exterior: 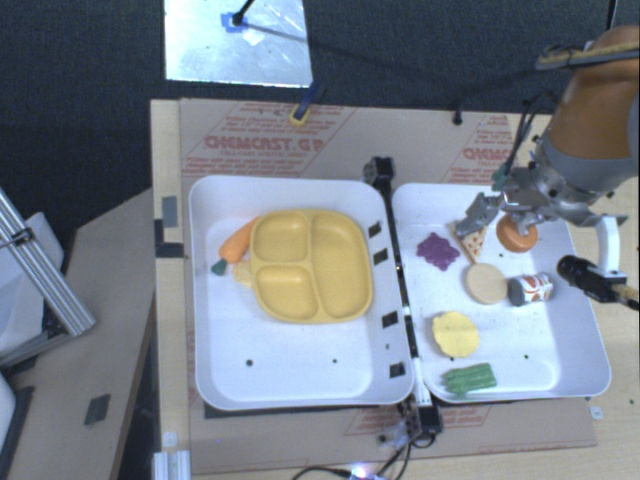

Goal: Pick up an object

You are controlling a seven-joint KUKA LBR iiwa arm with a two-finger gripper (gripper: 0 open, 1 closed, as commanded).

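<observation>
My gripper (492,210) hangs over the far part of the right bin (580,368), below the grey arm with its orange band (600,98). Just under it lie a tan cracker-like wedge (469,241) and an orange round piece (517,235). Nothing shows between the fingers. Further items lie in the same bin: a purple piece (437,250), a beige disc (486,284), a small red and white can (530,289), a yellow round piece (455,333) and a green piece (468,377).
The left bin (215,368) holds a yellow divided plate (300,265) with an orange carrot (237,240) at its left side. A black part (590,276) juts over the right bin's right edge. A shiny metal sheet (238,28) lies behind the bins.
</observation>
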